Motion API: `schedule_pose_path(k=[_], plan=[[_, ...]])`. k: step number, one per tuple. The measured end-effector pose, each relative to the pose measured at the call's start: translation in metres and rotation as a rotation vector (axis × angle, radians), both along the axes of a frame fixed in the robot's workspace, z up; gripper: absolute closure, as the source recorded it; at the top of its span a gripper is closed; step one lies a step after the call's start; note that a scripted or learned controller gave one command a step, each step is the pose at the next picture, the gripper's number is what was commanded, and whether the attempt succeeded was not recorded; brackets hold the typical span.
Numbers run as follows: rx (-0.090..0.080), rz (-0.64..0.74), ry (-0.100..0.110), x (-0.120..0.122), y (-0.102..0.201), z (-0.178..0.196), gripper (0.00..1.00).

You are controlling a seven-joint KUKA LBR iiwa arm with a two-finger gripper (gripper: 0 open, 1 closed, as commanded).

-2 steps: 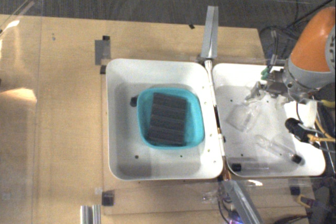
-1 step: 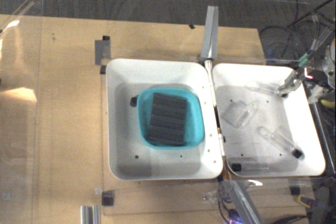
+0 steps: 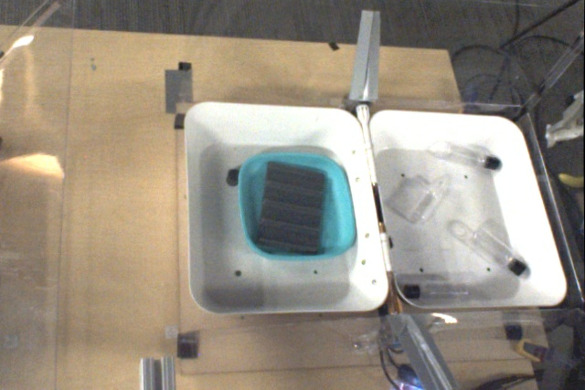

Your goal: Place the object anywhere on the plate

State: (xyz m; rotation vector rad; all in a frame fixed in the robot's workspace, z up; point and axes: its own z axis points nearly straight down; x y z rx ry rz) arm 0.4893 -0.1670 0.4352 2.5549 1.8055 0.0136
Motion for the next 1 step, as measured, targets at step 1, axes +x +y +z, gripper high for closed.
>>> schedule_pose_path(k=[1], plan=[[0.002,-0.107,0.003,-0.0005,-0.0278,0.0014,0.0]])
